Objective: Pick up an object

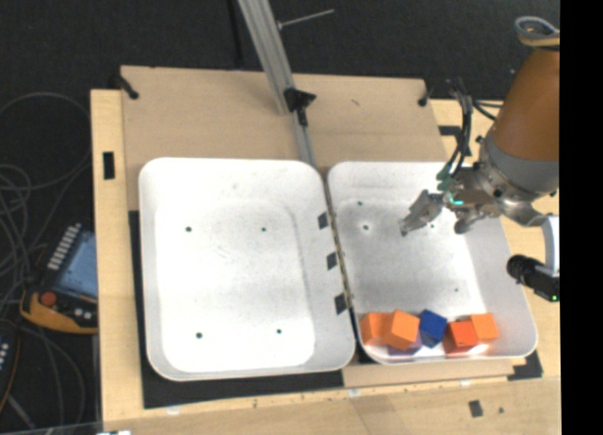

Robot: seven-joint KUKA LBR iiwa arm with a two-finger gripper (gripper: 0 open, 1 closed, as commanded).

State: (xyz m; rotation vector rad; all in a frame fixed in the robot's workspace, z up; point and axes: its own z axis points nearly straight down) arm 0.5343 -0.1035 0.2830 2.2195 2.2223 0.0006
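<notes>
Over the right bin (377,179), the gripper (438,217) hangs with fingers spread wide, nothing between them. Orange blocks (391,328) and one blue block (432,326) crowd the bin's near edge, well apart from the gripper. Something purple under the left orange pair is too hidden to identify. At far left sits the left bin (151,235).

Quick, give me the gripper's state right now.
Gripper: open, holding nothing, above the right bin, apart from the blocks along the near wall.
</notes>
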